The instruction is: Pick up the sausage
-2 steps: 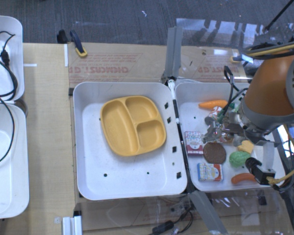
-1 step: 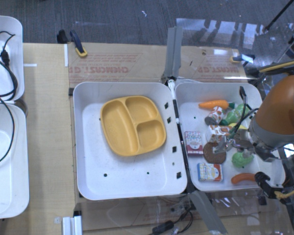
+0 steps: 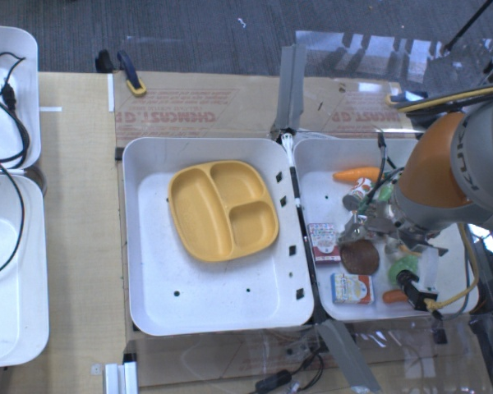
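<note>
I am looking down on the worktop [image 3: 74, 220], which is carrying two white bins side by side. The left bin [image 3: 148, 294] is holding a yellow divided plate [image 3: 223, 210], lying flat with its three compartments facing up. The arm [image 3: 448, 175] is reaching in from the right, its grey body and orange band covering much of the right bin [image 3: 312, 179] and hiding whatever is lying beneath it. The pincer [image 3: 368, 224] is hanging low over the middle of that bin, among cables, and I cannot tell how it is set or whether anything is in it. Just below it a dark brown round piece [image 3: 360, 257] is lying on the bin floor; this is probably the sausage, though I am seeing it too indistinctly to be sure. Beside it, to the left, a small red-and-white packet [image 3: 323, 242] is lying flat, and another small box [image 3: 351, 288] is sitting nearer the front wall. An orange carrot [image 3: 355, 173] is lying toward the back, partly cut off by the arm.
</note>
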Controlling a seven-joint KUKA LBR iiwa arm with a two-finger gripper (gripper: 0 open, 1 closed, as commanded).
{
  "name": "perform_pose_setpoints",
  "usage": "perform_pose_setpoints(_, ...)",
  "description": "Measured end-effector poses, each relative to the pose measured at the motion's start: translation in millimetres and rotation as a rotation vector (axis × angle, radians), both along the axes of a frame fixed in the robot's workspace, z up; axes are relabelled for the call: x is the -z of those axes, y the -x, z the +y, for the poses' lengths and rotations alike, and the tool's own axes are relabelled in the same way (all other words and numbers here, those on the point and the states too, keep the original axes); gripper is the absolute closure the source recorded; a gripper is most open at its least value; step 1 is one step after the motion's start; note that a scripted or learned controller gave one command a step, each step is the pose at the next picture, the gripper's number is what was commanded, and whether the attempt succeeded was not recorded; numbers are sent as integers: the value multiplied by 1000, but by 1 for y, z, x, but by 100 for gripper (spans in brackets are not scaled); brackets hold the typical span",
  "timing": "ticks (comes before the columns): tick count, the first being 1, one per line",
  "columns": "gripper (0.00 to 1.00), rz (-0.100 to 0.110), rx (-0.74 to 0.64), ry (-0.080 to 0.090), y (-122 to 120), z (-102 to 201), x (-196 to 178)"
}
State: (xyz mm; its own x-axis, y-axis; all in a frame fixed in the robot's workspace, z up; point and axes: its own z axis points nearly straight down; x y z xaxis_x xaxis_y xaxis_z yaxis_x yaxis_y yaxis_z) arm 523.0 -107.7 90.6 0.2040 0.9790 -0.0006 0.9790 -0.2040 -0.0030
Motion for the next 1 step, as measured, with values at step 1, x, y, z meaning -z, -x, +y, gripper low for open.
perform_pose_setpoints(1, 0, 0, 126, 0, 46, -39, -1)
